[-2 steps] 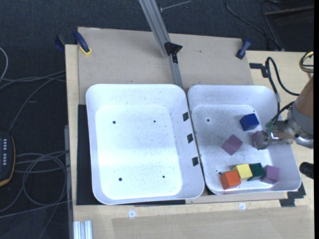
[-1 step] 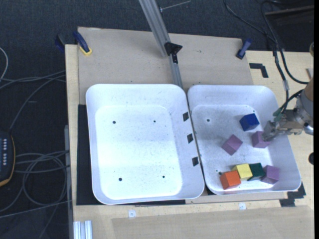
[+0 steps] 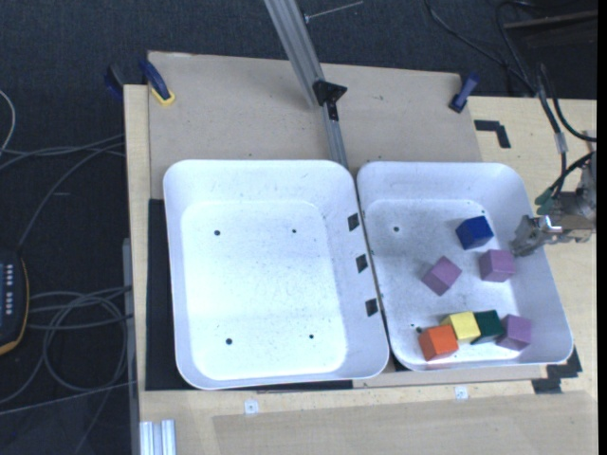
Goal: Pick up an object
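My gripper sits at the right rim of the right bin, just beside the upper purple block and below-right of the blue block; whether it is open or closed I cannot tell at this size, and nothing is seen held in it. No object is specified, so any block serves. All candidates lie in the right bin: the blue block and two purple blocks, the second toward the middle, and a tight row along the lower wall made up of the orange block, yellow block, green block and a third purple block. Risks, as I judge them: my nearest targets lie close to the sloped right wall, so a descent there could strike the rim or nudge a block up the slope instead of enclosing it. The blue and upper purple blocks are near each other, and a wide approach could catch both or push one aside. The row along the lower wall is touching or nearly so, leaving no clearance between neighbours; I rate it the poorest choice. The middle purple block stands free and looks safest. Also present: the left bin, a slanted metal bar above the bins, clamps at the board corners, and cables on the floor, none obstructing.
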